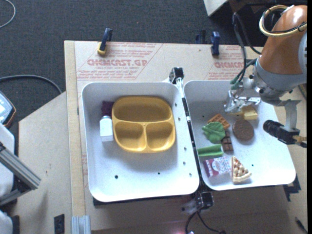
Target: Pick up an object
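Nearest the camera, along the front wall of the right bin (273, 160), lie a pizza-like wedge (240, 171) with a dotted top and a red packet (218, 166), flat and likely slippery. Just behind them sit a green bar (210, 151) and a small dark chocolate piece (226, 144), then a ruffled green leaf (213, 129), a gridded orange waffle (218, 120) and a round brown cookie (243, 130), low and disc-shaped. All look like moulded plastic toy food, light and hard.

Further back lies a pale yellow block (250, 114), and the gripper (239, 101) hangs just beside it, over the back of that bin. Whether it is released or clenched cannot be told from this angle, and nothing visibly sits in it.

No object is lifted yet, so the step in hand seems to be choosing and descending. The yellow block looks the best candidate: it is boxy, with flat sides to squeeze (the cookie and the packet offer only thin edges). A good try would centre over the block, come straight down and close across its narrower side, staying clear of the cookie close by.

In the left bin (131, 179) rest a smooth yellow divided tray (143, 123), a small white bottle (106, 128) touching its left edge, and a dark purple item (107, 106) behind the bottle.
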Robot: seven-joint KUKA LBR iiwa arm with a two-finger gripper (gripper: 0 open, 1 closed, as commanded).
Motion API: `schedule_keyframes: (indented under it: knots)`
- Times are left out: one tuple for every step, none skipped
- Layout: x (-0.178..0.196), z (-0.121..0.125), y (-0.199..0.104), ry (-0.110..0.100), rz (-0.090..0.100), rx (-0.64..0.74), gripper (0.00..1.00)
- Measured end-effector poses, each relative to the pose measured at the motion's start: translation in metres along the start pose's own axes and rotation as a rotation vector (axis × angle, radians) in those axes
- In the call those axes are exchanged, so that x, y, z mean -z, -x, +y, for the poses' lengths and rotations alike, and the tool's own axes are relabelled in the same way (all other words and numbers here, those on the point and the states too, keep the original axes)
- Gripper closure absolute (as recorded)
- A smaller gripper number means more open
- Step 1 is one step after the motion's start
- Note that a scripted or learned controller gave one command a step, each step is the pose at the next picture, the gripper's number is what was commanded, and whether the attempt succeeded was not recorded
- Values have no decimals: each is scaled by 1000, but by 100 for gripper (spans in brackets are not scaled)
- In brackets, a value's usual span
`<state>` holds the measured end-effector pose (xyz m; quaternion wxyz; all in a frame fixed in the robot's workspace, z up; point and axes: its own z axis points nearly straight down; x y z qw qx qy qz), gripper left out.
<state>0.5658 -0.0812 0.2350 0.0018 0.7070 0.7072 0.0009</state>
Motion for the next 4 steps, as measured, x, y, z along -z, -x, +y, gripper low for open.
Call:
schedule_keyframes:
  knots:
    - [-21, -3, -1, -8, 2, 0, 100]
    - [-19, -2, -4, -4, 1, 0, 100]
    - [-8, 6, -5, 0, 0, 1, 100]
    - [-4, 6, 3, 0, 0, 0, 100]
